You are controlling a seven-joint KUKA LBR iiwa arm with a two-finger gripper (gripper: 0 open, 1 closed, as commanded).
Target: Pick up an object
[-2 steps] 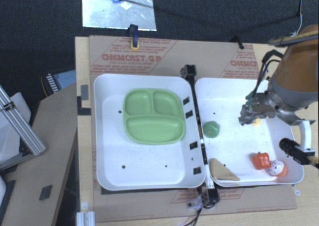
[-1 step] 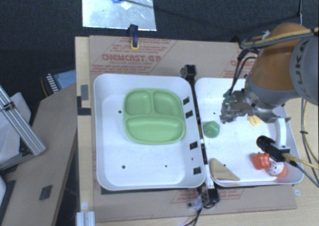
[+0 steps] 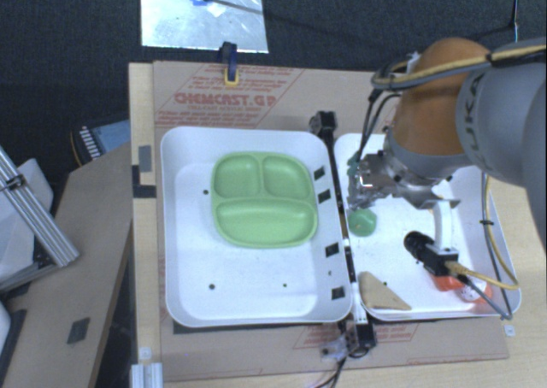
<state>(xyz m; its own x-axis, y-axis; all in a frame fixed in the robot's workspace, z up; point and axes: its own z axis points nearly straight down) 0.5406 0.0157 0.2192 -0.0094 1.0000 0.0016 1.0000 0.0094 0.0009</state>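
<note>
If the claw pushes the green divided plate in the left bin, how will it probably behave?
The green divided plate looks like moulded plastic, so it is probably stiff and light. It lies flat and wide on the left bin floor, so it should slide rather than tip or roll. Its low rim may be hard to pinch.

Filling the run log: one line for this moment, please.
gripper: over right bin, above green object | grasp: unconfirmed | green tray: left bin

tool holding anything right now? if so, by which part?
Cannot be told. The tool sits low in the right bin, directly above a small green object, but no grasp on it is visible.
</note>
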